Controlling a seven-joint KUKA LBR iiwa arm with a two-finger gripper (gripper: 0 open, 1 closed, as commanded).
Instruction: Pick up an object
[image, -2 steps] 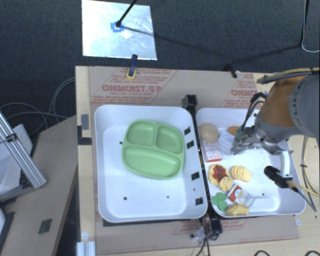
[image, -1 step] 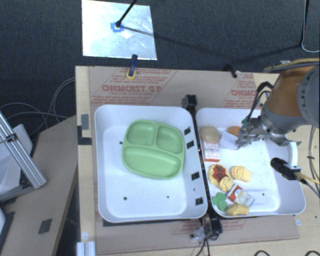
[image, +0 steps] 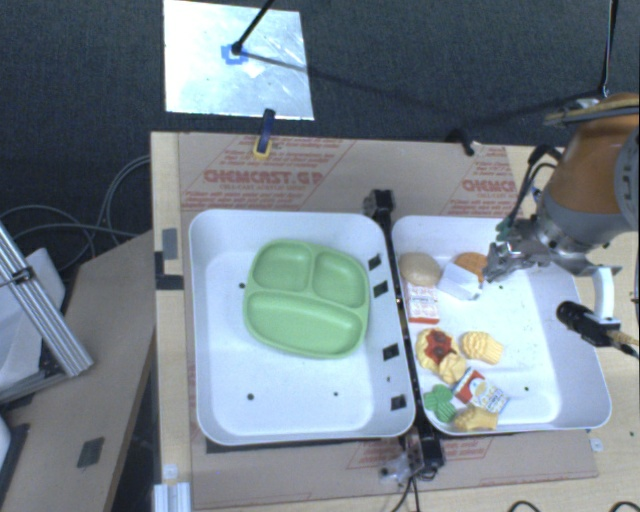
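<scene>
1. Toy food pieces (image: 455, 360) lie clustered in the right bin (image: 560, 400), beside the green plate's (image: 305, 298) bin; whether the gripper's (image: 497, 262) jaws are parted, I cannot tell.
2. Crowded pieces risk a glancing, empty grasp.

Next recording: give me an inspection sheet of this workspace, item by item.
Surface: bench bearing two white bins side by side.
Job's things: toy food pieces scattered in the right bin.
Clutter: green divided plate in the left bin.
Grippers: gripper low over the right bin's far side, near a white block.
Cables: loose loops left of the bench.
Surroundings: foil sheet behind.
</scene>
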